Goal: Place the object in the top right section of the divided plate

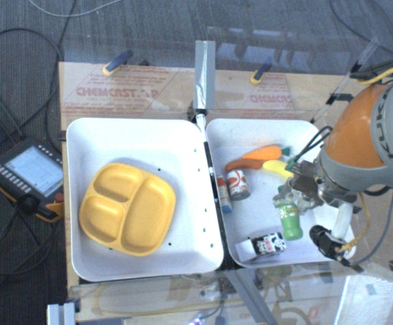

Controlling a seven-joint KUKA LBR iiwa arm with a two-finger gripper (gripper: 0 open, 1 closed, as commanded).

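Observation:
A yellow divided plate (128, 208) lies in the left bin (88, 141). The right bin (250, 131) holds an orange carrot (256, 157), a yellow piece (276, 167) beside it, a small red-and-white can (237, 184), a green bottle (291, 222) and a black-and-white box (269, 244). My gripper (292, 196) hangs over the right bin's right side, just above the green bottle's top end and next to the yellow piece. The wrist hides the fingers.
A handheld pendant (27, 175) with a cable lies left of the bench. Blue-and-yellow clamps (117, 61) sit on the board behind the bins. A thin blue-tipped stick (223, 193) lies along the right bin's left wall.

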